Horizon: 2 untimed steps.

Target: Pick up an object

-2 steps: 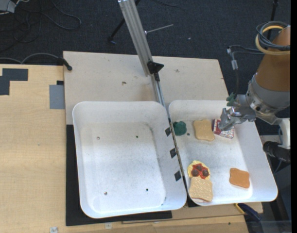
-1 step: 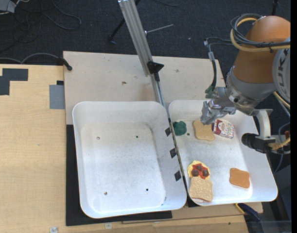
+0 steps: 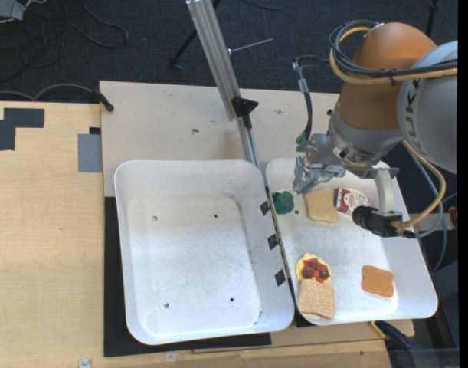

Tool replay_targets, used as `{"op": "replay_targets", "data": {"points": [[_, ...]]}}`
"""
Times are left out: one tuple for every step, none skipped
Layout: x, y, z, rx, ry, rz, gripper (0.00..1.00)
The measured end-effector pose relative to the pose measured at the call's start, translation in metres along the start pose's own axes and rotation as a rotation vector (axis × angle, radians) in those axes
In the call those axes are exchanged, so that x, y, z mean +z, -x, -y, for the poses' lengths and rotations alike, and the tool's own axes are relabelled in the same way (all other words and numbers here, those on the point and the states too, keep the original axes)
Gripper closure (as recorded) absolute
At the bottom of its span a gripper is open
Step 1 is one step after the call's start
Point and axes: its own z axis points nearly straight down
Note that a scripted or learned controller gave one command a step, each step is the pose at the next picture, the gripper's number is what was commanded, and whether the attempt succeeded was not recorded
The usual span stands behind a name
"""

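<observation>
Your hand (image 3: pixel 309 176) hangs low over the right bin (image 3: pixel 417 301), near its far left corner; whether it is apart or together you cannot tell. A green object (image 3: pixel 283 202) lies just beside it, a tan slice (image 3: pixel 322 205) nearby.

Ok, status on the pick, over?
Tool low over right bin, nothing seen held. Nearest: green lump, tan bread slice. Nothing blocking.
</observation>
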Motion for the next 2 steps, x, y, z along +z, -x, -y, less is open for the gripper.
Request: {"op": "replay_targets", "data": {"points": [[0.004,-0.042,-0.02,0.0,0.001,0.0,1.0],[0.009,-0.091,-0.031,-0.001,0.0,-0.001,1.0]]}}
